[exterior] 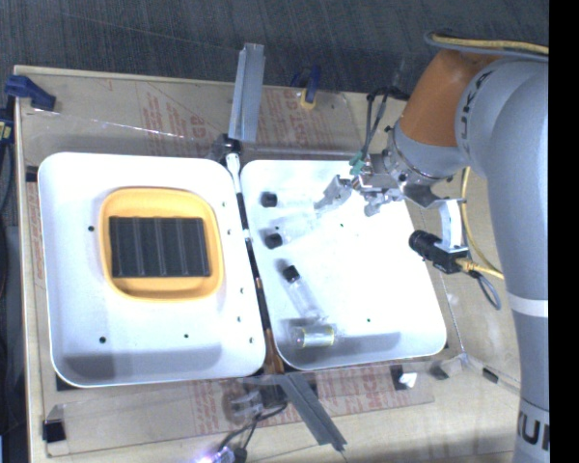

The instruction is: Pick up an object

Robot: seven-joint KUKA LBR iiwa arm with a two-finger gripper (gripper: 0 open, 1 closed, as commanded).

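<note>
My gripper (351, 201) hangs over the back part of the right bin (405, 297), open, with nothing between its fingers. Just left of it lies a clear bottle (289, 228) with a black cap. A small black piece (268, 200) sits near the bin's back left corner. Nearer the front, a clear tube (302, 293) with a black end lies at a slant. A short metallic cylinder (312, 334) rests by the front wall. The left finger (330, 196) is close to the clear bottle's far end, and I cannot tell if it touches.
The left bin (68, 326) holds a yellow tray (160, 243) with a dark ribbed insert. A ridge (252, 278) divides the two bins. The grey arm and a black cable fitting (434, 249) overhang the right bin's right side.
</note>
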